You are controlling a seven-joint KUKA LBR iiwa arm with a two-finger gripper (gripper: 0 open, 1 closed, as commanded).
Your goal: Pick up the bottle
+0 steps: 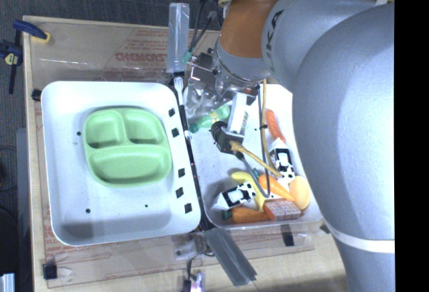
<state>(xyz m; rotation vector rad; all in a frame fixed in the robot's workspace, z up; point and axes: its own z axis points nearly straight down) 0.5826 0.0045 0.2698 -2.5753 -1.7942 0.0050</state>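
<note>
Two shallow white plastic bins sit side by side on the bench. The left bin (67,210) holds one pale green plate with three compartments (127,146). The right bin (208,207) holds a jumble near its front edge: one black-and-white cow toy (242,193), at least two orange carrot-shaped pieces (247,215), and one yellow rounded object (300,191) (some are partly overlapped, so the count is loose). The clear plastic bottle with a green end (201,120) lies at the far left corner of the right bin, directly beneath the gripper (201,93). Whether the gripper clamps it cannot be told from here.
</note>
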